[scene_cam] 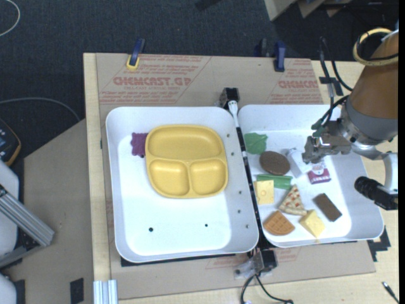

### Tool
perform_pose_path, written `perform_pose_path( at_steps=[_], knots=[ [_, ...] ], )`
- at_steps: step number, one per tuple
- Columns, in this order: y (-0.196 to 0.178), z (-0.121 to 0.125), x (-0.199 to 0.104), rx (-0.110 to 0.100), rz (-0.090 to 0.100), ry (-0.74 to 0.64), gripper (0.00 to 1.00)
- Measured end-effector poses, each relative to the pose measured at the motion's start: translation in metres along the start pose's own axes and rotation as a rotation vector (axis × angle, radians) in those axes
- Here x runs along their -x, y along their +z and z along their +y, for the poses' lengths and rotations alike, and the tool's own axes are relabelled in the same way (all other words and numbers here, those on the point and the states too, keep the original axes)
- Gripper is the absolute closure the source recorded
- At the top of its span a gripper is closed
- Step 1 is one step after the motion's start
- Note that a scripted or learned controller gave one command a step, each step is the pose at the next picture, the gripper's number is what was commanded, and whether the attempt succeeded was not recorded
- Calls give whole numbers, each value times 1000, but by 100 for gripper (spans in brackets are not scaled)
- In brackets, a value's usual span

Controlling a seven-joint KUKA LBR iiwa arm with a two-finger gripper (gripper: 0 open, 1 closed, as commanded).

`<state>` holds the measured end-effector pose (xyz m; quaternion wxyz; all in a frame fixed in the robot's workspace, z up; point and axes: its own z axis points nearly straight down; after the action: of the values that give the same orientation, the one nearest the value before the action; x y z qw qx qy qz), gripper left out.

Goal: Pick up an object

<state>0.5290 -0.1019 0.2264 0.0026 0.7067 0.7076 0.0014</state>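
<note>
Roughly centre-right of the frame, the gripper (316,159) hangs low over the upper part of the right bin (354,230); whether its jaws are apart or together cannot be told, since the wrist block hides them from above. Just below it lies a small maroon-and-white packet (319,175), close under the tool, contact not discernible. Left of the gripper, a brown round cookie (274,163) sits near a green leafy piece (255,142) at the bin's upper left. Below the cookie: a green strip (280,180), touching a yellow cheese square (265,192). Further down, a pizza slice (292,201), a waffle-like brown piece (279,223) and a pale yellow cheese wedge (312,223) cluster toward the lower edge. A dark chocolate bar (328,207) lies lower right of the packet, tilted. The grey arm with its orange band (378,68) enters from the frame's right. In the left bin (177,239) a yellow three-compartment plate (186,159) rests in the upper half, with a purple item (138,144) touching its left rim, partly hidden by it. Both bins sit on a cardboard-covered bench (190,75).
</note>
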Motion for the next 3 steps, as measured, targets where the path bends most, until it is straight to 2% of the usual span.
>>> perform_pose_path(
  at_steps=[1, 2, 3],
  knots=[
    [12, 42, -29, -1, 1, -4, 100],
    [-6, 49, -28, -1, 1, 0, 100],
    [-1, 41, -15, -8, 2, 3, 100]
  ],
)
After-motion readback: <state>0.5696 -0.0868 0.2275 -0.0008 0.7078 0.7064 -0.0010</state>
